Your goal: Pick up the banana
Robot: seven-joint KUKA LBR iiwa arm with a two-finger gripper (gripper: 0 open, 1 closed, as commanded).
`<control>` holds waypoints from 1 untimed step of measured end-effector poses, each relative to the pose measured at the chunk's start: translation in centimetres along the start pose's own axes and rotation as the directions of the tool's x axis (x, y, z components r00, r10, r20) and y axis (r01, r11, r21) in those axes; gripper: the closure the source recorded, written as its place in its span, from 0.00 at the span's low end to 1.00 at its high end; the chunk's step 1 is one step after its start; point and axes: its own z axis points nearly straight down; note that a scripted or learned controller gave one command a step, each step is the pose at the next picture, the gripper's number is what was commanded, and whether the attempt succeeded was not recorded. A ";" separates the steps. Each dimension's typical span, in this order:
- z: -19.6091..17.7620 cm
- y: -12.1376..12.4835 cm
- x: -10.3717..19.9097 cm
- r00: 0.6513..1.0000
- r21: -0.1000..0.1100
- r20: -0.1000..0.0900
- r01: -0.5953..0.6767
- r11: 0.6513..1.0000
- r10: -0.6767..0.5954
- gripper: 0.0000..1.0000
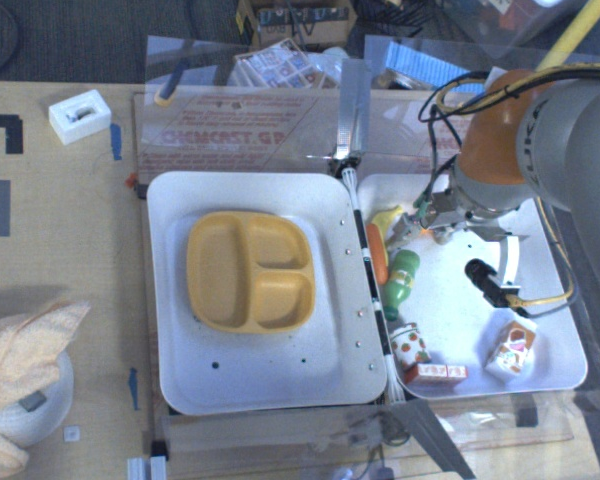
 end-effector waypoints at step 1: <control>0.1 2.5 -0.7 1.000 0.059 -0.014 0.019 0.998 -0.018 0.00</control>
